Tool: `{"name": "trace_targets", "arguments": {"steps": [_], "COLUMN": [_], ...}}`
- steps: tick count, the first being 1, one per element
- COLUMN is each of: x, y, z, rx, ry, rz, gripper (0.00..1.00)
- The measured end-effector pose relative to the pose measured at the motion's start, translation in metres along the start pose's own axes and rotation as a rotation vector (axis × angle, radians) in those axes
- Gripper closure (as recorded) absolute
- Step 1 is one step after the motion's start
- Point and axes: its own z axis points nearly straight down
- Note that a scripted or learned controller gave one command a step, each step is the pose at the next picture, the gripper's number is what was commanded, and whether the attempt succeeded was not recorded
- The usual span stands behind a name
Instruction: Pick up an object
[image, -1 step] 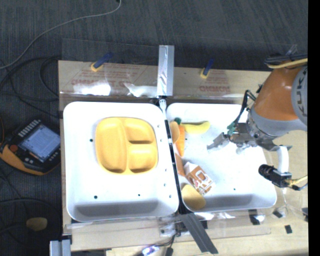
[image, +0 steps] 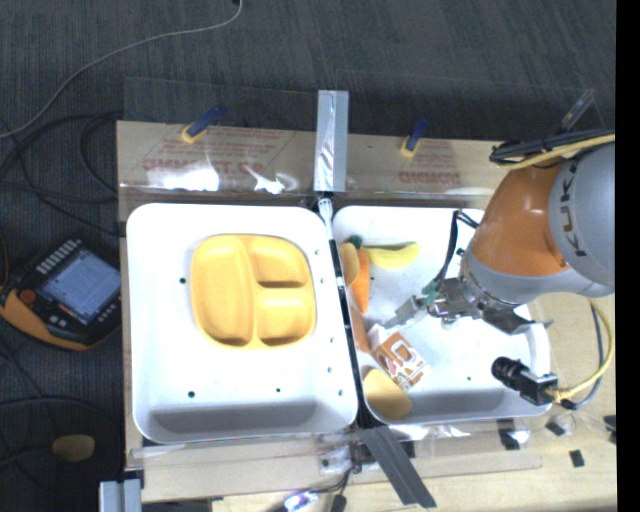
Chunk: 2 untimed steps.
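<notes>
Dark carpet surrounds a wooden bench (image: 560, 470) that carries two shallow white bins side by side. One black cable (image: 120, 50) trails across the carpet at the top left, and one handheld control pendant (image: 65, 295) with a screen lies on the floor to the left of the bench.

The left bin (image: 160, 400) holds one thing: a yellow divided tray (image: 253, 290) with three compartments, lying flat near the bin's middle.

The right bin (image: 470, 395) holds four loose things, all crowded toward its left wall. One yellow banana (image: 388, 256) lies near the far wall. One orange carrot (image: 358, 280) runs along the left wall just beside it. One orange and white packet (image: 400, 362) sits nearer the front, and one tan round piece (image: 385, 395) rests in the front left corner, touching the packet.

One grey arm with an orange band (image: 520, 230) reaches in from the right. Its gripper (image: 425, 303) hangs low over the right bin, between the banana and the packet, near the carrot. Whether the tool is spread or pressed together cannot be told, and nothing is visibly caught in it.
</notes>
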Motion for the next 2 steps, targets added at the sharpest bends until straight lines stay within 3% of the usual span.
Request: {"name": "trace_targets", "arguments": {"steps": [1,2], "x": [0.042,-0.002], "y": [-0.011,-0.027], "z": [-0.024,0.064], "rx": [0.0,-0.004], "ry": [-0.001,-0.001], "rz": [-0.138,-0.13], "gripper": [0.0,0.0]}}
